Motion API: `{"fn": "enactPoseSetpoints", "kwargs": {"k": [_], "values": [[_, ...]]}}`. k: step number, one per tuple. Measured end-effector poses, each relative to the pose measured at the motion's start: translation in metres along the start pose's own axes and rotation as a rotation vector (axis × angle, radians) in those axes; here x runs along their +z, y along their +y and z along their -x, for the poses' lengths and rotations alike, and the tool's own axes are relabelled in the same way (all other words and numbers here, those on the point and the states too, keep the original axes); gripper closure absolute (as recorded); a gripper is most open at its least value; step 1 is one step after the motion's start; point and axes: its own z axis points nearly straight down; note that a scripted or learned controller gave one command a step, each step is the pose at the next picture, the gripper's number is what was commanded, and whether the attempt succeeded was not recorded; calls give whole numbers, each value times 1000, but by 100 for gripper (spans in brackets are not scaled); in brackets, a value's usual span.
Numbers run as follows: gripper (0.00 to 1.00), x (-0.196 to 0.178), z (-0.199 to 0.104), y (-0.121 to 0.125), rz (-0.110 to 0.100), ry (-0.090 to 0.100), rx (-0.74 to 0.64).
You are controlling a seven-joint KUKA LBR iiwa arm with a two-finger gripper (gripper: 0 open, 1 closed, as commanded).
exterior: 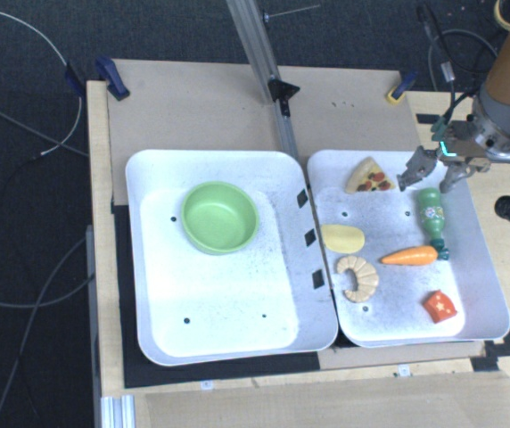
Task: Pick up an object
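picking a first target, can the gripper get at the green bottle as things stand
Probably yes. The gripper hangs open just above the green bottle, nothing lies between them, and the carrot sits beside the bottle's far end.

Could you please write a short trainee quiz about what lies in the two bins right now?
1. True or false: the green bowl sits in the left bin.
2. Which item lies nearest the end effector? A) red piece B) green bottle C) croissant
3. Fill in: the orange carrot lies in the ___ bin.

Key: 1 true; 2 B; 3 right.
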Motion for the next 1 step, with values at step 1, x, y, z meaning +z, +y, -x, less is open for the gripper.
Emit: {"fn": "enactPoseSetpoints", "kwargs": {"k": [1], "values": [[0,-3,0,1,6,-1,-1]]}}
